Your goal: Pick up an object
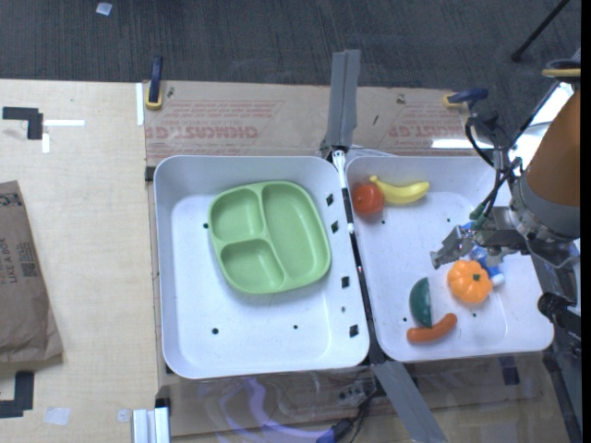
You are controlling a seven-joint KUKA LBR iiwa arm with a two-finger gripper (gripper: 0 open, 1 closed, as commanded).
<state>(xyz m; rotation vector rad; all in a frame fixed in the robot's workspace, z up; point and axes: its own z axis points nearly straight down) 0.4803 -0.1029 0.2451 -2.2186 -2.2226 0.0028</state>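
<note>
While I hang low over the right bin, this is how things lie, nearest first:

Carrot: an orange carrot [432, 330] lies flat by the near wall of the right bin [406, 238], smooth and tapered, plastic-looking.

Green piece: a dark green rounded toy [421, 301] sits just behind the carrot, touching or nearly touching it; glossy, and I cannot tell what it is meant to be.

Orange: a small orange fruit [469, 282], round with a green stem, sits right at my fingertips, so I judge it the thing to pick.

My hand: my gripper [459, 245] is just behind the orange, metal parts angled down; whether the fingers are spread or closed I cannot tell, and nothing shows between them.

Tomato and banana: a red tomato [367, 199] and a yellow banana [400, 190] rest touching by the far-left corner, well apart from me.

Left bin: the left bin [185, 321] bears a pale green divided plate [269, 236], matte, three compartments, lying flat.

Bench: a brown paper bag [23, 275] lies at the far left on pale wood.
</note>
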